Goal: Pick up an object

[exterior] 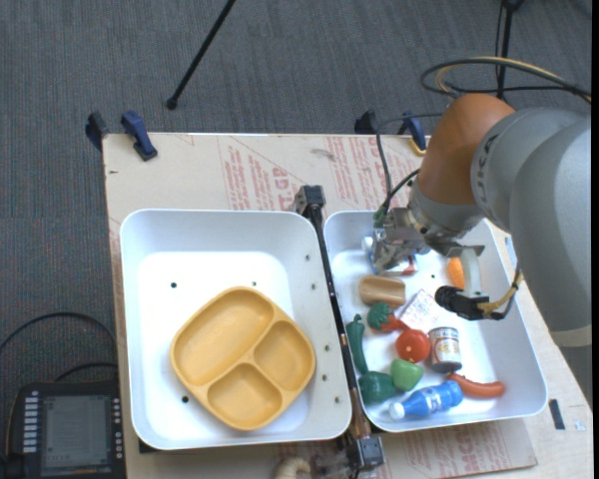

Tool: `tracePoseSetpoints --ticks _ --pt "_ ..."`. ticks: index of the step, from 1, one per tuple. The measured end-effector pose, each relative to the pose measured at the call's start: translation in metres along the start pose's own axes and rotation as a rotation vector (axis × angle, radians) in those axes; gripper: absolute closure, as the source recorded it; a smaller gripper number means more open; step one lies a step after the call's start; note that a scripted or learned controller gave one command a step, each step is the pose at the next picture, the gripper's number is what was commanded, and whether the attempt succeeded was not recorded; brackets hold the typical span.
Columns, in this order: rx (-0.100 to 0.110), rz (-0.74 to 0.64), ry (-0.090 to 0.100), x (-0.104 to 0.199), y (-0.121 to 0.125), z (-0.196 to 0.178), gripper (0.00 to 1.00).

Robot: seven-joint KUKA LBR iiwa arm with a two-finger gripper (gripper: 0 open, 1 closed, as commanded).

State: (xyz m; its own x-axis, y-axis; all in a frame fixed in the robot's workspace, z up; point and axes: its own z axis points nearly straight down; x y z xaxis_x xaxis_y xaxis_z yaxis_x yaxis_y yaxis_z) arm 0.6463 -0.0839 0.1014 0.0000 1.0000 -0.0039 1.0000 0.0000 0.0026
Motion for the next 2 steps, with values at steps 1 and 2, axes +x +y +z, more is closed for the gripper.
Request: tracePoseSetpoints --ticks 1,2 --pt "0.0 0.0 0.0 0.0 -0.0001 0.0001 0.0" --pt "0.002 0.001 0.001 -0.0001 0.0002 -0.0094 1.0"
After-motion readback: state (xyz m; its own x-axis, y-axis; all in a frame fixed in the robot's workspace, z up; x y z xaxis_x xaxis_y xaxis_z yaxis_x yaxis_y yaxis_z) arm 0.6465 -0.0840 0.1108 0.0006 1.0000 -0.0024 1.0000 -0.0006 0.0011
